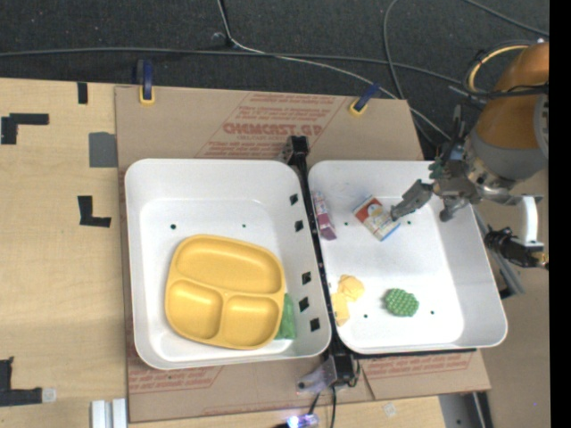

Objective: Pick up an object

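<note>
Objects are all lying loose in the right white bin — small red-and-white carton, green knobbly ball, yellow lump — while the gripper is hovering just beside the carton, gripping nothing, so the pick is not yet done.

Place: it looked like a robotics lab or test bench.
Surface: a cardboard sheet was clamped to a pale wooden bench.
Fixtures: two white bins sat side by side.
Wiring: loose black cables ran behind.
Machine: the grey and orange arm stood at right.
</note>
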Motion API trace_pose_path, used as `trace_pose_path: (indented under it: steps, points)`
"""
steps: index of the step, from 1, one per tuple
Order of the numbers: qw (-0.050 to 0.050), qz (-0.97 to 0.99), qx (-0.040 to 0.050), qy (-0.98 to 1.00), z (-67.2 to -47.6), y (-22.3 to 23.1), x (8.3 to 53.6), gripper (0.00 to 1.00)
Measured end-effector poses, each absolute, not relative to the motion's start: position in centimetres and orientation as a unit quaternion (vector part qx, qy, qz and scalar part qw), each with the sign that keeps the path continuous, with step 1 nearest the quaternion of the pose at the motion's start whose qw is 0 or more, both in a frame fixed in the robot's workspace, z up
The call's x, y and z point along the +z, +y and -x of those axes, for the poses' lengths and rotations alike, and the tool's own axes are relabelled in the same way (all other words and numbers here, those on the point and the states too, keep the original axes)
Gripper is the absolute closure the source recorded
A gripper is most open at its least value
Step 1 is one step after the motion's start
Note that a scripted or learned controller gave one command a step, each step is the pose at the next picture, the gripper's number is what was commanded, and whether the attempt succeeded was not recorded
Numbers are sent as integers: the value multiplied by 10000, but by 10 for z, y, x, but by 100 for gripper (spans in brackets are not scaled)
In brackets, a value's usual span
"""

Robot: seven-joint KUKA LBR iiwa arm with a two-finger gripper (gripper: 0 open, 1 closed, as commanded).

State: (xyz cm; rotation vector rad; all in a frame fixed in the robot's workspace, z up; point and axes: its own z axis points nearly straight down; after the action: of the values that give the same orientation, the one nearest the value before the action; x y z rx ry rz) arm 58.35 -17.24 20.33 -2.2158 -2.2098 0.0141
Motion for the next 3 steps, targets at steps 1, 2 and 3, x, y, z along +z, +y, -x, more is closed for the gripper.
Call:
trace_pose_path:
  steps: [1, 2, 3]
  points:
    - [4, 7067, 6, -7075, -587, -172, 211, 0]
    - [28, 7064, 24, -7078, -585, -163, 150, 0]
    - [21, 7065, 21, -7077, -588, -162, 105, 0]
